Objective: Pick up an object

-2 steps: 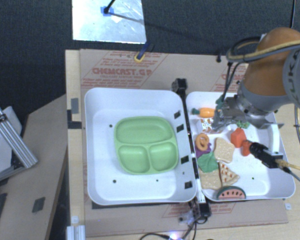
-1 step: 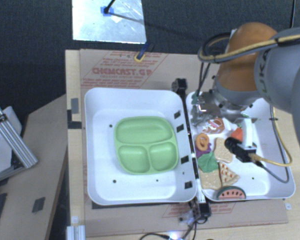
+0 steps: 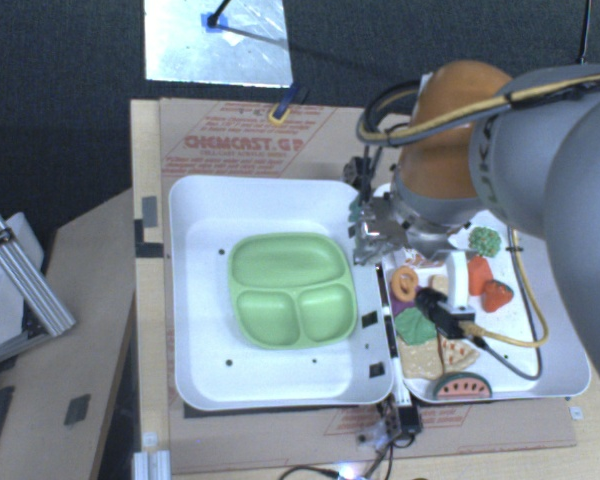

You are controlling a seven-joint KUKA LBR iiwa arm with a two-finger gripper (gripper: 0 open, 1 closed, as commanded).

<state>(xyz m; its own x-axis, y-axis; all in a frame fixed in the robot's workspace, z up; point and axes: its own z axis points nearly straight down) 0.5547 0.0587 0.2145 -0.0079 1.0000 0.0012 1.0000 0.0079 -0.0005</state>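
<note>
Pretzel (image 3: 404, 284) in R bin (image 3: 572, 376) w/ broccoli (image 3: 485, 240), strawberry (image 3: 497, 295), watermelon slice (image 3: 463, 386); arm (image 3: 540, 158) overhangs. Gripper (image 3: 372, 243) state: can't tell.

bulky grey arm (image 3: 555, 158), rounded orange band (image 3: 458, 143), dark and yellowish cables (image 3: 430, 120) looped across it

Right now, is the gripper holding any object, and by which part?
It cannot be told: the arm partly covers the gripper, low over the right bin.
</note>
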